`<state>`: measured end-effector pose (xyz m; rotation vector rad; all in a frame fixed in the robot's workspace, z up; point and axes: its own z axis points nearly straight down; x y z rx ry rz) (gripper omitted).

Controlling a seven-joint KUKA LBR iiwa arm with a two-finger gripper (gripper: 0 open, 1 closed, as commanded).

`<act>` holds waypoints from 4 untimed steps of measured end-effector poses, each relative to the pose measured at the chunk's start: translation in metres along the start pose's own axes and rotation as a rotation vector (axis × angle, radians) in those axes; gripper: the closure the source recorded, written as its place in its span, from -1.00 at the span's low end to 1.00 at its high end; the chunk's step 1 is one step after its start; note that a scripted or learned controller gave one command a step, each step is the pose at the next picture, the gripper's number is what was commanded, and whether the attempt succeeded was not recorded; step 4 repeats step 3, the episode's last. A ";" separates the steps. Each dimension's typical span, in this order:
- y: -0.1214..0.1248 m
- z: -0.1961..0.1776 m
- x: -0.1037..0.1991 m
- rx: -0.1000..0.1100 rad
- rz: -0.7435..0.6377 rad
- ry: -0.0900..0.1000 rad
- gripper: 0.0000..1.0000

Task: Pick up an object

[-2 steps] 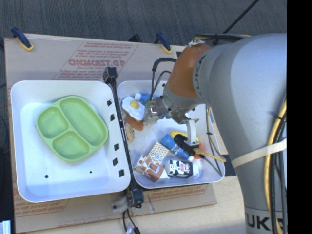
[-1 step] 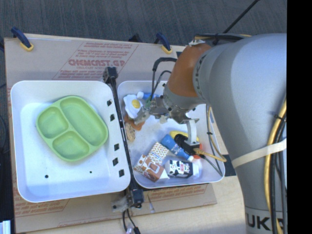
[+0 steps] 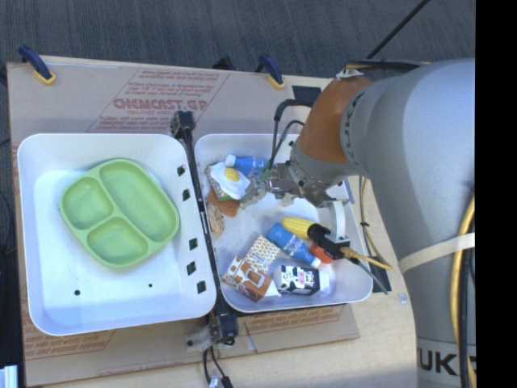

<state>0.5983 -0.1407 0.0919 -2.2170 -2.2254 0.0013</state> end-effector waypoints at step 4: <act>-0.077 0.000 -0.039 0.002 -0.003 0.001 -1.00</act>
